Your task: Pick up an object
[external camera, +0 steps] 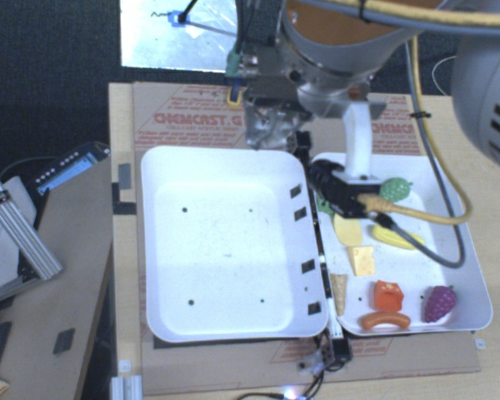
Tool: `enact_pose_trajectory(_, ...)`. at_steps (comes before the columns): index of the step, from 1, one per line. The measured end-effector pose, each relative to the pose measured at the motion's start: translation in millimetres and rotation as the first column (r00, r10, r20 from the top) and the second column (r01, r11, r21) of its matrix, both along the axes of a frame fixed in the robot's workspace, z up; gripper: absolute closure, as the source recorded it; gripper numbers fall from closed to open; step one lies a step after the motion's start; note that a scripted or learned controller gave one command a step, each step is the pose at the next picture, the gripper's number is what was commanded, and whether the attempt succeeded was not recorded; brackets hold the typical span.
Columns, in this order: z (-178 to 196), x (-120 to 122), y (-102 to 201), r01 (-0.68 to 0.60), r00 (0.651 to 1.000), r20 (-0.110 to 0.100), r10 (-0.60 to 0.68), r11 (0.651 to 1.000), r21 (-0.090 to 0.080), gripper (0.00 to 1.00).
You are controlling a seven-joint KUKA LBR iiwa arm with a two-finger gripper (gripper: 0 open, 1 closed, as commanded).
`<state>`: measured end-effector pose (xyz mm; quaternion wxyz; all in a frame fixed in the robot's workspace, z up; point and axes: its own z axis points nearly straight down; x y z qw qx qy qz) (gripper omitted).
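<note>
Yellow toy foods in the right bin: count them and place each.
3, perhaps more hidden under the arm. A pale yellow round piece beside the bin's left wall, a yellow cheese wedge just below it, and a yellow banana-like piece to their right under the hose.

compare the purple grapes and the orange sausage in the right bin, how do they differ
The purple grapes are a bumpy, rounded bunch; the orange sausage is a smooth, long, slightly curved piece. The grapes sit near the right bin's right wall, the sausage left of them along the near wall. Both look like toy food and lie loose, apart from the gripper.
</note>
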<state>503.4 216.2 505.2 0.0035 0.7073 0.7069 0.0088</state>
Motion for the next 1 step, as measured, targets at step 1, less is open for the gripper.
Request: enact_pose_trajectory(1, 32.1, -17.7, 19.0, -0.007, 1.000, -0.013, 0.006, 1.000, -0.004, 1.00)
